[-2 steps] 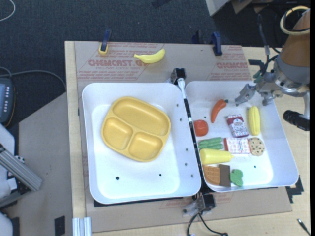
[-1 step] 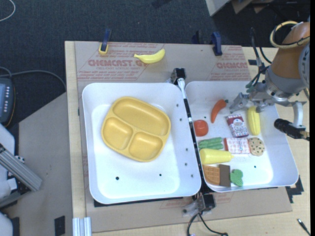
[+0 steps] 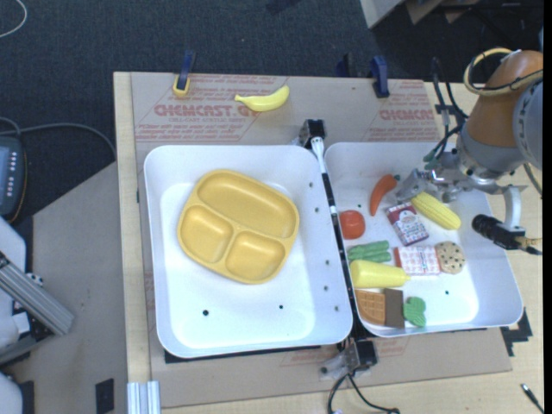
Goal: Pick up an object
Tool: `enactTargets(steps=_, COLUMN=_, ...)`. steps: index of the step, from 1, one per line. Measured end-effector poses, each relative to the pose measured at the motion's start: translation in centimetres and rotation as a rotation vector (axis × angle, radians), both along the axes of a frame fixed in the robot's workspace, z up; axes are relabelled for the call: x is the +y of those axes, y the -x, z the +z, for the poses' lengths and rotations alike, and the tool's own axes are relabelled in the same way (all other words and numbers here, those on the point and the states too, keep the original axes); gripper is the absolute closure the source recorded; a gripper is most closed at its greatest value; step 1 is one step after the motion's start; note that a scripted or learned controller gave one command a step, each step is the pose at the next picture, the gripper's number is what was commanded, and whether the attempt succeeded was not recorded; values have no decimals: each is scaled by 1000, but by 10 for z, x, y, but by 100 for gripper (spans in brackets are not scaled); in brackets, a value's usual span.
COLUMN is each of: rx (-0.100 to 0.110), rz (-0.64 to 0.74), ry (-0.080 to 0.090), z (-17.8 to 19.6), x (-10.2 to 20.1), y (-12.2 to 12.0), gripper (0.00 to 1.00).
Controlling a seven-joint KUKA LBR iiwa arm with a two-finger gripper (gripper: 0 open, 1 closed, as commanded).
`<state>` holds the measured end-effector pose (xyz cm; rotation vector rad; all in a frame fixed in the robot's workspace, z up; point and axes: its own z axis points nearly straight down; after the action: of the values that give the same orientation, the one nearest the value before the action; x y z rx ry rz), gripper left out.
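Tool [image 3: 434, 182]: low over right bin's far side, just beside corn; can't tell open or closed, nothing seen held
Arm [image 3: 500, 110]: enters from right, orange band above wrist
Right bin [image 3: 496, 304]: carrot [image 3: 380, 192], tomato [image 3: 351, 224], corn [image 3: 437, 210], red packet [image 3: 407, 224], cookie [image 3: 448, 256], green beans [image 3: 369, 252], yellow piece [image 3: 378, 273], waffle [image 3: 371, 305], green item [image 3: 415, 310]
Left bin [image 3: 164, 231]: yellow divided tray [image 3: 237, 224], tilted
Counter [image 3: 138, 110]: banana [image 3: 264, 100] behind left bin, blue clamps at far edge
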<state>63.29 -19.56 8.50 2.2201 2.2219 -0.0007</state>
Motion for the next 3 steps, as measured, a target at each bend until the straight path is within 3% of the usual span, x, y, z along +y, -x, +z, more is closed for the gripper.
enactTargets(steps=1, rx=-2, rz=0, ry=0, z=11, x=0, y=0, gripper=100)
enactTargets(steps=3, rx=-7, rz=-1, ry=2, z=99, x=-5, y=-3, gripper=100)
